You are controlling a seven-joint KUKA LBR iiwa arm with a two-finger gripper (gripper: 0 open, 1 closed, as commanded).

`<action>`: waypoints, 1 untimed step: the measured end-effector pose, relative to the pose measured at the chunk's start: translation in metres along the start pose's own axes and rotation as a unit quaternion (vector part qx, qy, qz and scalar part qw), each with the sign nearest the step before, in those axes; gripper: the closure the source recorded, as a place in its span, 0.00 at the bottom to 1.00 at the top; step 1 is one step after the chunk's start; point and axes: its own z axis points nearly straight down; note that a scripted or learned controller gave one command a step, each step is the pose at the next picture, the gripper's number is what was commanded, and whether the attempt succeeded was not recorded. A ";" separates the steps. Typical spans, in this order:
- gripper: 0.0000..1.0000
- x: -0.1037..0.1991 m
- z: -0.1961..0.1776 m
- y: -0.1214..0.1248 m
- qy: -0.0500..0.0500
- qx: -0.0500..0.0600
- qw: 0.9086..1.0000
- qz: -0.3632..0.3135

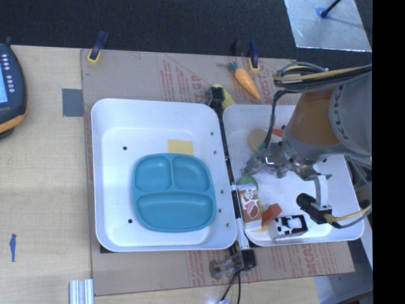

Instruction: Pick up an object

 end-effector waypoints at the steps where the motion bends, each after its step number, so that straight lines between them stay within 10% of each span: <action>1: 0.00 -0.001 -0.001 0.036 -0.001 -0.005 1.000 -0.001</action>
